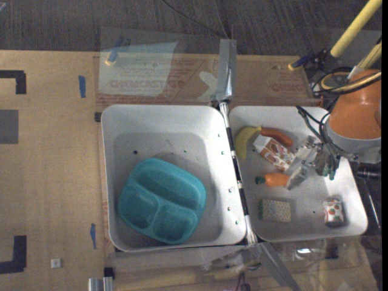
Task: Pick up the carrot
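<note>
Carrot lies left-right, green top leftward; end effector fingers apart beside it

Two white bins sit on the table: a left bin and a right bin. The left one holds one teal divided plate. The right one holds six things: one carrot, one banana, one sausage, one small carton, one speckled sponge and one small can.
</note>
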Motion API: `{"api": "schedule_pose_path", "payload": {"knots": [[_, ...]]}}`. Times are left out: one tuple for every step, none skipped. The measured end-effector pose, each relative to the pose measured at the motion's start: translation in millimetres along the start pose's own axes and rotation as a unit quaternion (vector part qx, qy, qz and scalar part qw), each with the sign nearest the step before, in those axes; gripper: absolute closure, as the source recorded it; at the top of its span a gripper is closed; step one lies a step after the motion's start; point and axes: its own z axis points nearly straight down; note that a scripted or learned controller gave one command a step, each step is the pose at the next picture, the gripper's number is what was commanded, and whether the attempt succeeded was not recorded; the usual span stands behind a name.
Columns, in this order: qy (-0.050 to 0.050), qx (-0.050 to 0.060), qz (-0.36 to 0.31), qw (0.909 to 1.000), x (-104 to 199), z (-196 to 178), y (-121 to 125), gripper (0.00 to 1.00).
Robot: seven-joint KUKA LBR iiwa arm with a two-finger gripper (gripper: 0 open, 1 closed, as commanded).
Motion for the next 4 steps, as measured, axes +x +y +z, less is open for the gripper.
{"api": "schedule_pose_path", "payload": {"knots": [[0.003, 0.000, -0.034, 0.9994, -32, 2, 10, 0.00], [0.003, 0.000, -0.034, 0.9994, -32, 2, 10, 0.00], [0.002, 0.001, 0.014, 0.9999, -66, -87, -5, 0.00], [-0.011, -0.003, 0.066, 0.9977, -15, -20, 26, 0.00]]}}
